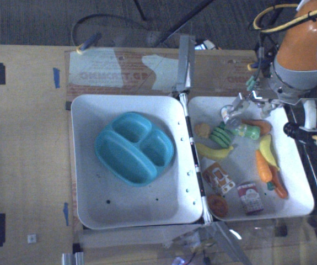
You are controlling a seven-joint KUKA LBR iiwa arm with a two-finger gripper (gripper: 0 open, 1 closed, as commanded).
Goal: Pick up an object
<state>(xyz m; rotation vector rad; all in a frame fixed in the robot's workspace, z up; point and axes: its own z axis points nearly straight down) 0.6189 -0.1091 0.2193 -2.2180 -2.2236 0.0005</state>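
Note:
My gripper (pixel 248 110) hangs over the back of the right bin (pixel 299 170), its two metal fingers (pixel 228 114) spread open with nothing between them. Just below it lie a light green toy bottle (pixel 246 131) and an orange-red piece (pixel 261 126). To their left sit a dark green striped toy (pixel 220 136), a small tan ball (pixel 203 130) and a yellow banana (pixel 214 152). A second yellow banana (pixel 267 149) and an orange carrot (pixel 263 167) lie toward the bin's right side.
The left bin (pixel 86 197) holds a blue divided plate (pixel 135 148). At the right bin's front lie a small printed box (pixel 219 178), a red can (pixel 250 196), a brown round piece (pixel 218 205) and another carrot (pixel 280 186). A metal divider (pixel 191 148) separates the bins.

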